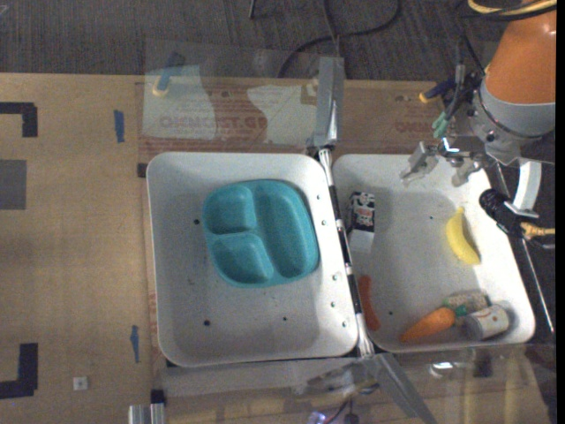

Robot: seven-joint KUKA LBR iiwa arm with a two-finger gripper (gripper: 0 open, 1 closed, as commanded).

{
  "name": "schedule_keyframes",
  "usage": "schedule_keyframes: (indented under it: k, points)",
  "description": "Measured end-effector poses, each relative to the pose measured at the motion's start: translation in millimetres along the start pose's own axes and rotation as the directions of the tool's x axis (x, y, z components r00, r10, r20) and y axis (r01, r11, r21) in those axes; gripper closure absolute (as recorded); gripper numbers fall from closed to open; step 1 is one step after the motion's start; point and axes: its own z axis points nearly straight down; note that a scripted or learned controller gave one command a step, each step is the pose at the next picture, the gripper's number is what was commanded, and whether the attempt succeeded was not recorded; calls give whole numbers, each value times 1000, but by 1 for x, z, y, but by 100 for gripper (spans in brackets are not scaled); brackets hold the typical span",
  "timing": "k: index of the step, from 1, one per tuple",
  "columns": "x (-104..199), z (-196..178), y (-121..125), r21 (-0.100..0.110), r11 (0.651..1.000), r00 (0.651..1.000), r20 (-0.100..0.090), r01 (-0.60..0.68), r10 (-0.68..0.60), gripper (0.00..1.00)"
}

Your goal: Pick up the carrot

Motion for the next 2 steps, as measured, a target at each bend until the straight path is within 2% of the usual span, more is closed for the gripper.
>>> schedule_keyframes:
  k: [1,2]
  points:
    - [-32,143,-60,0,998,998,0,67,-67,0]
    - [-25,183,-114,-11,939,939,4,343,-343,0]
